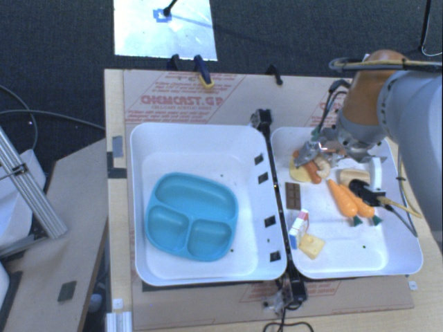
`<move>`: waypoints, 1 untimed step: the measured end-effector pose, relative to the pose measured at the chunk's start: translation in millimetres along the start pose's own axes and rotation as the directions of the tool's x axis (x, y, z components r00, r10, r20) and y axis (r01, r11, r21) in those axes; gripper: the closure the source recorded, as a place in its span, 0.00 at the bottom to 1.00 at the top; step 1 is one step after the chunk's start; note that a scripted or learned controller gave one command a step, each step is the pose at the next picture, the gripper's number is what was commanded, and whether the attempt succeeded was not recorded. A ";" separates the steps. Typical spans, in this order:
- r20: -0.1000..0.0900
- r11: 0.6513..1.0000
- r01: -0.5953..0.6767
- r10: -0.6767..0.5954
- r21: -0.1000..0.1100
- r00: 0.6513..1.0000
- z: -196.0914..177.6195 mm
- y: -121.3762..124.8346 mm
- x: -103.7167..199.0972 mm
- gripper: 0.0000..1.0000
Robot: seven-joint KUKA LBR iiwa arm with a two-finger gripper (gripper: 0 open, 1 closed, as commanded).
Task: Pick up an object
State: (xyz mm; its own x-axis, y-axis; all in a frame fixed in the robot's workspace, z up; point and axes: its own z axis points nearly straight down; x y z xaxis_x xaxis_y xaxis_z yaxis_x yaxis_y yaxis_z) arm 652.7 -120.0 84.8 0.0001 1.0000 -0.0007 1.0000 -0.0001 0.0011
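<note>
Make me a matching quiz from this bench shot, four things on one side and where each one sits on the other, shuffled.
Things:
1. blue divided plate
2. chocolate bar
3. two carrots
4. gripper

Places:
A. right bin, right of the middle
B. far end of the right bin, over a small heap of toy food
C. left bin
D. right bin, beside the divider between the bins

Pairs: 1-C, 2-D, 3-A, 4-B

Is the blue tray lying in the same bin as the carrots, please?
No, the blue tray lies in the left bin, while the carrots lie in the right bin.
</note>
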 end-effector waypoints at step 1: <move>0.000 1.000 0.006 -0.006 -0.003 1.000 -0.9 17.3 -0.4 0.00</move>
State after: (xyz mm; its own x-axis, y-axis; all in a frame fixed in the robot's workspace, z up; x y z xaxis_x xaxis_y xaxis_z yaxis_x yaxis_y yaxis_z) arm 670.0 -120.4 85.7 -0.0058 1.0000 -0.0002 1.0000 0.0058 0.0042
